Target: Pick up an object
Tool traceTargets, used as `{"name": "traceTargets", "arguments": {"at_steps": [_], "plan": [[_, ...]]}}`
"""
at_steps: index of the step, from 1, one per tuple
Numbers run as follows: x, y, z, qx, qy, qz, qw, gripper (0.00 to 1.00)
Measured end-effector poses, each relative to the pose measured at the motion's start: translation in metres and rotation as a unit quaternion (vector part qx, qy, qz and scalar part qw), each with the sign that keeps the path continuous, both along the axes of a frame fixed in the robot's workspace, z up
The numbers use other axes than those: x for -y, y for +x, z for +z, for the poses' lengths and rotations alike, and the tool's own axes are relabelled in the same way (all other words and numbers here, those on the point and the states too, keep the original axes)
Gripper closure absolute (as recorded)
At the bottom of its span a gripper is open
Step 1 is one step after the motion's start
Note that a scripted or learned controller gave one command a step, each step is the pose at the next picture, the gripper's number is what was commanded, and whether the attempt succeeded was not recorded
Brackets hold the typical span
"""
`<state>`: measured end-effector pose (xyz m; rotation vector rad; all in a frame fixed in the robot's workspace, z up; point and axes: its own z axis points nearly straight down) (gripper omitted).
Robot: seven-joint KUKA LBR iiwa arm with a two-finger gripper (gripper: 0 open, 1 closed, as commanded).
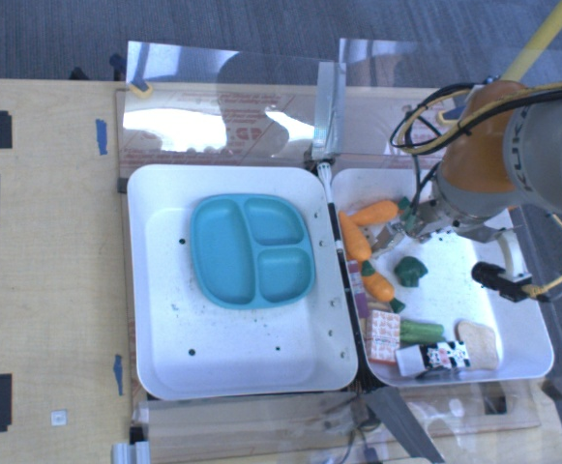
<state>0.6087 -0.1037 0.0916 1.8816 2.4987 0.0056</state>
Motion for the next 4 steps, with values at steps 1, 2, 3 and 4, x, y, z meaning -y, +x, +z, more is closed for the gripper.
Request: {"name": "traceTargets", "arguments": {"at_steps": [1,2,3,4], "plan": [[-0.003,-0.036,-0.002,-0.003,0.0007,0.081,0.9967,0.0],[-0.004,-0.035,0.009,0.0,0.001,0.08,0.9968,1.0],[-0.049,0.006,0.11,-0.003,0.0036,-0.098,0.9951,1.0],[-0.048,0.005,0.108,-0.005,0.0029,-0.099,0.995,0.0]]}}
